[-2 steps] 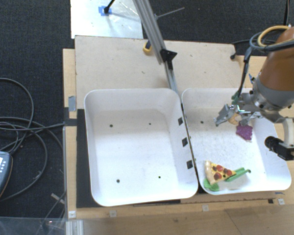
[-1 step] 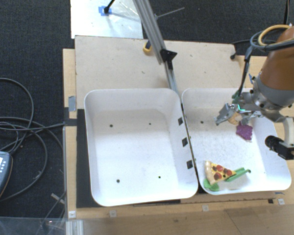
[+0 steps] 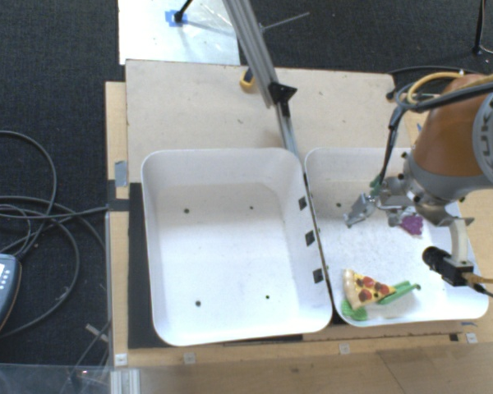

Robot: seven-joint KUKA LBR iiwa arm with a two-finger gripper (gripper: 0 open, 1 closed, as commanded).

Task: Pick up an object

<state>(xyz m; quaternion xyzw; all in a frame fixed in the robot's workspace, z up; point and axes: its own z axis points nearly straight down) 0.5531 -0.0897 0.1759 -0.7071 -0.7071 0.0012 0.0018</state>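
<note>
My gripper [image 3: 360, 211] hangs low over the middle of the right bin [image 3: 343, 161], with the grey and orange arm coming in from the right. A small purple object [image 3: 412, 223] lies just to the gripper's right, partly under the wrist. A toy pizza slice [image 3: 367, 286] rests near the bin's front edge, with a green piece [image 3: 397, 291] beside it. Nothing shows in the gripper's grasp.
The left bin [image 3: 222, 245] sits beside the right one, sharing a raised rim between them. A grey camera pole [image 3: 255, 48] slants across the bench behind the bins. A black fitting [image 3: 440, 263] on a cable sticks out at the right bin's right side.
</note>
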